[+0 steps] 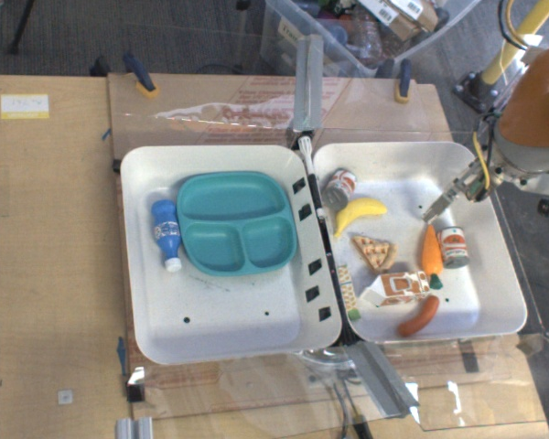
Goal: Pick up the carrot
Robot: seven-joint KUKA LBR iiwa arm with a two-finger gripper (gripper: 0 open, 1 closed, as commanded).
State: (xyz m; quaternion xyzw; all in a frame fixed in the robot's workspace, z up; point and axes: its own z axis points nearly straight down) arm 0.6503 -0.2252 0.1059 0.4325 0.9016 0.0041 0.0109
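Over the right bin (508, 286), the gripper (436, 208) hangs just beyond the carrot (430, 251); whether its jaws are spread is unclear. Upright carrot lies touching a small can (453, 245).

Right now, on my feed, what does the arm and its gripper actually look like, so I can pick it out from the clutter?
The arm enters at the view's right: a rounded orange band above pale grey wrist housing. A yellow cable loops behind it. The gripper is a thin, dark grey piece tapering to a narrow tip.
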